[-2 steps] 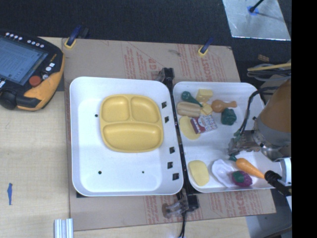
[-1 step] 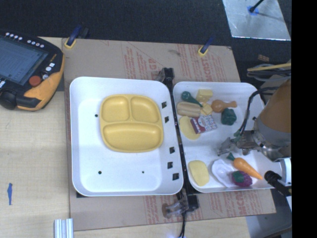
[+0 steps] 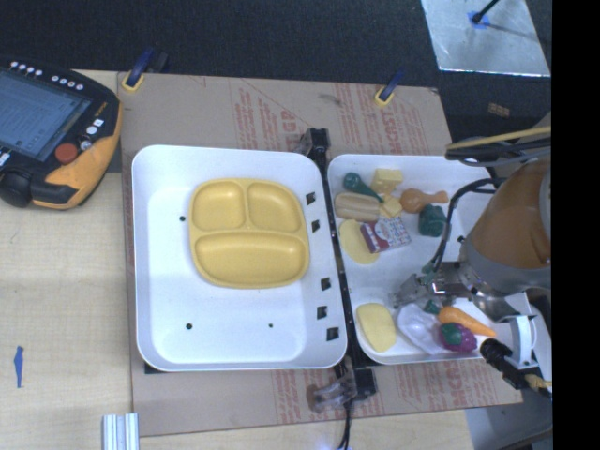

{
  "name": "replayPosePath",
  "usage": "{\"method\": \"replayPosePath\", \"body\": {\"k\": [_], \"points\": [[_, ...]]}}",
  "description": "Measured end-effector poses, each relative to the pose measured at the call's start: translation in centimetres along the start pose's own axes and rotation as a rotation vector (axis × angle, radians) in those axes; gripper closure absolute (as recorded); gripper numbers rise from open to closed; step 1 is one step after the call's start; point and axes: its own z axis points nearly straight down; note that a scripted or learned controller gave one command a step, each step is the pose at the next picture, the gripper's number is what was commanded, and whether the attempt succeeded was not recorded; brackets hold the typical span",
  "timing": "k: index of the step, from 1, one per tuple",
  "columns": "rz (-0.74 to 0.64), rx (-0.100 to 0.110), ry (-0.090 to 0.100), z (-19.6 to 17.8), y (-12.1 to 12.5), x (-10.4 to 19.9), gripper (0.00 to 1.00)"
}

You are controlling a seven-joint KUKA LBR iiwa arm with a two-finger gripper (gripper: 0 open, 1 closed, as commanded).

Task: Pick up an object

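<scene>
Arm is hovering low over the right bin [image 3: 412, 164], jaws [image 3: 424, 291] sitting among toy food near the bin's front edge; cannot tell their state. Nothing is lifted yet; carrot [image 3: 466, 319] and yellow piece [image 3: 377, 326] are lying close by. Grasp remaining.

Red print on the cardboard sheet [image 3: 281, 97] — too faint to read.

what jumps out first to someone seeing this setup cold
The yellow divided plate stands out, lying alone in the left white bin. The right bin is crowded with small toy foods, and the grey and orange arm reaches over it from the right, its claw low among them. A teach pendant sits at the bench's far left.
</scene>
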Motion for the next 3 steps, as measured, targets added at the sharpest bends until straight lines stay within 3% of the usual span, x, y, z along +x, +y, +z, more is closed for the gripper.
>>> {"method": "replayPosePath", "body": {"k": [1, 2, 3], "points": [[-0.002, -0.009, -0.003, -0.2, 7.0, 2.0, 0.00], [0.013, 0.002, -0.001, 0.0, -1.0, -6.2, 0.00], [-0.002, 0.000, 0.001, 0.0, -0.5, -0.7, 0.00]]}}
